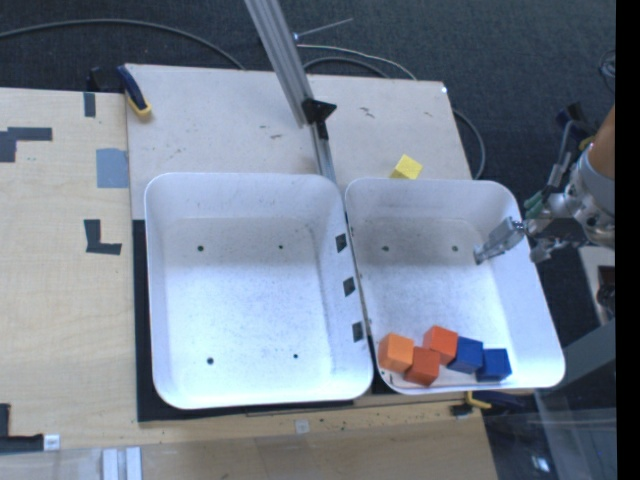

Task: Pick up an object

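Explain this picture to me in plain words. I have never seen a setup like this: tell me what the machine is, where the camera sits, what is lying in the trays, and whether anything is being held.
One camera is fixed above a bench and looks down at a slant. On the bench stand two shallow white trays side by side: the left bin and the right bin. The machine is a robot arm that reaches in from the right of the picture. Its gripper, a two-fingered claw, sits above the right bin's right side. No object shows between its fingers, so it holds nothing that I can see.

In the near corner of the right bin lies a cluster of small blocks: three orange blocks and two blue blocks. A yellow block lies on the bench behind that bin. A metal rail slants up from between the bins.
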{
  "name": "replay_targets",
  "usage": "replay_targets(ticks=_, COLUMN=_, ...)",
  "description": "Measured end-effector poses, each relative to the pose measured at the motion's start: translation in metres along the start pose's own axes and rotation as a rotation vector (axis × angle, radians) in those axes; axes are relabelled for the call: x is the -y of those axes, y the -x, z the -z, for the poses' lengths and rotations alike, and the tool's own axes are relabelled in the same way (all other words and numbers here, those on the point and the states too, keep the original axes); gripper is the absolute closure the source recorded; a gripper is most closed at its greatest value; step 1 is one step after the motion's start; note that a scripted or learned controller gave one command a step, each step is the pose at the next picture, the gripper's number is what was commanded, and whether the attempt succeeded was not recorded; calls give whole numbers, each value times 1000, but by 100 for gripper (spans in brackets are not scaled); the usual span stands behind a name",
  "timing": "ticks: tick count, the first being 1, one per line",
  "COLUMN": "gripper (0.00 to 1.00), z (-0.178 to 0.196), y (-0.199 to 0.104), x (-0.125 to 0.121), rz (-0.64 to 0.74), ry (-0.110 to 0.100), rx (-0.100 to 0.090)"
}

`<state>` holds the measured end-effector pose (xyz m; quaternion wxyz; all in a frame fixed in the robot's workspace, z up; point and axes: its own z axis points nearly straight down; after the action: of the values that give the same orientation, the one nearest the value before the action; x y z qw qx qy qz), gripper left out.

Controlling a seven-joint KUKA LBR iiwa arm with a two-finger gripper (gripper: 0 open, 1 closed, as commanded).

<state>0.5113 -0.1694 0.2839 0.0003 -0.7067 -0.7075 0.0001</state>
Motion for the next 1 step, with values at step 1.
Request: replay_targets(ticks=1, gripper=0, z=110, y=-7, x=-33, rz=2, ry=9, rx=3)
